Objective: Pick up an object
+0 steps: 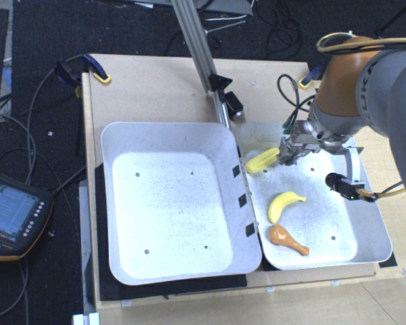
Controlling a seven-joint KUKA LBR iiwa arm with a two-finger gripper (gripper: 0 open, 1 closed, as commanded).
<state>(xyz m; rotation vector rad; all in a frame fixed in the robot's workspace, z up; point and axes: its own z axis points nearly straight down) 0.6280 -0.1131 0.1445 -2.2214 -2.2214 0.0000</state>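
Observation:
My gripper (286,153) is low over the far left part of the right bin (365,249), below the arm's orange wrist band. A yellow oblong object (262,161) lies by the bin's left wall, and its right end meets the gripper's tip. Whether it is gripped is hidden by the wrist. A yellow banana (284,204) lies in the middle of the same bin, apart from the gripper. Nearer the front edge rests an orange-brown pear-shaped object (288,240).
The left bin (115,154) sits beside the right one, their walls overlapping in the middle. A slanted metal pole (199,46) with a black clamp (229,100) rises behind the bins. Cables and a black connector (342,184) hang by the wrist.

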